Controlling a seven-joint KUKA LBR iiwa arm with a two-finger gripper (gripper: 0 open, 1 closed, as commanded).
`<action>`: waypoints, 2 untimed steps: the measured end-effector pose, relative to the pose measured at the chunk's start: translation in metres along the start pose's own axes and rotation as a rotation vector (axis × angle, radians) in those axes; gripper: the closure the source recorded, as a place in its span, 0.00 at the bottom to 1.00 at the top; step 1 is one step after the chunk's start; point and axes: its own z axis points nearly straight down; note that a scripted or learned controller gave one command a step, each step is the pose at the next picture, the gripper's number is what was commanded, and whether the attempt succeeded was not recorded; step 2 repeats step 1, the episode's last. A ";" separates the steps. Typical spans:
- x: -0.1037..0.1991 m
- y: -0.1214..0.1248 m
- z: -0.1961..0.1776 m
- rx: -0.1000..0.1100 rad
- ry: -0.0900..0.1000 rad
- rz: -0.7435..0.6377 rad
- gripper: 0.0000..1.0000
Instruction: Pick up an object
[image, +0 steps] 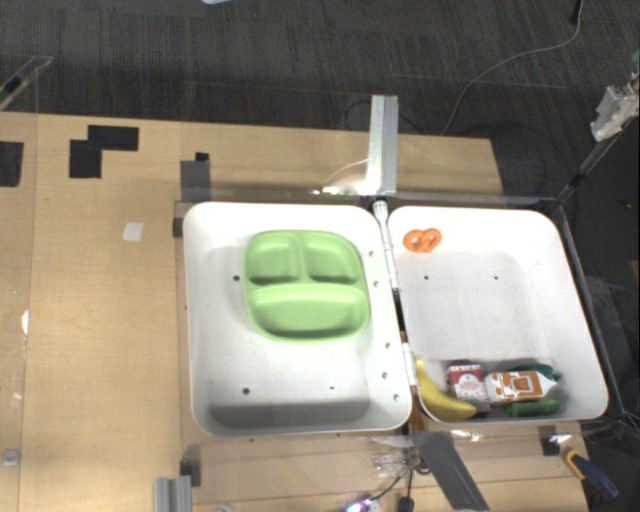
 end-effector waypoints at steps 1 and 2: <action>-0.009 -0.005 -0.003 -0.001 -0.001 -0.135 1.00; -0.009 -0.005 -0.003 -0.001 -0.001 -0.135 1.00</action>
